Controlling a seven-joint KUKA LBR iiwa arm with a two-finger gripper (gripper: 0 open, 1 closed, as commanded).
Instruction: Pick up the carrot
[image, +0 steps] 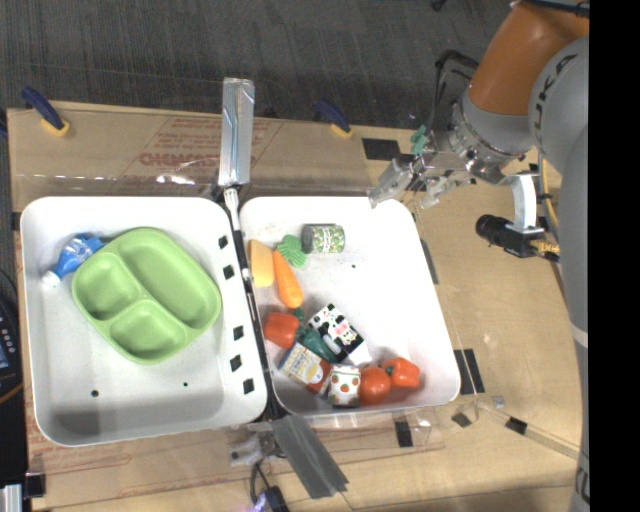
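The carrot (287, 280) is orange with a green leafy top and lies in the right bin (400, 290), near its left wall at the far end. A yellow piece (261, 263) lies right against its left side. My gripper (410, 185) hangs over the bin's far right corner, well up and to the right of the carrot. Its fingers are open with nothing between them.
A small green can (324, 238) lies just right of the carrot's top. Toward the near end of the right bin are a red pepper (281, 328), a cow-print carton (335, 332), a juice box (305, 365) and tomatoes (376, 384). The left bin holds a green divided plate (148, 292) and a blue item (75, 252).
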